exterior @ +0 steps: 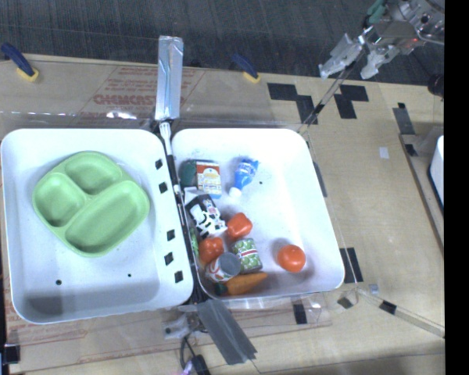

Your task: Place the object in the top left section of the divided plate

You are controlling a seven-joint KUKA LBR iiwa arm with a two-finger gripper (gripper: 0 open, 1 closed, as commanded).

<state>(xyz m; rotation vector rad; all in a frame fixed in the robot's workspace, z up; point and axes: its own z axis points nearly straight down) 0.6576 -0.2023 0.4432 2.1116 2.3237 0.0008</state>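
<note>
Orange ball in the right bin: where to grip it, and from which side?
Take the orange ball across its middle, coming straight down from above. It is round, so any finger angle fits, and it sits apart from the clutter, with bare bin floor on its right and far sides. The can lies close on its left, so probably best to line the fingers up near-to-far. The gripper is up beyond the bin.
</note>
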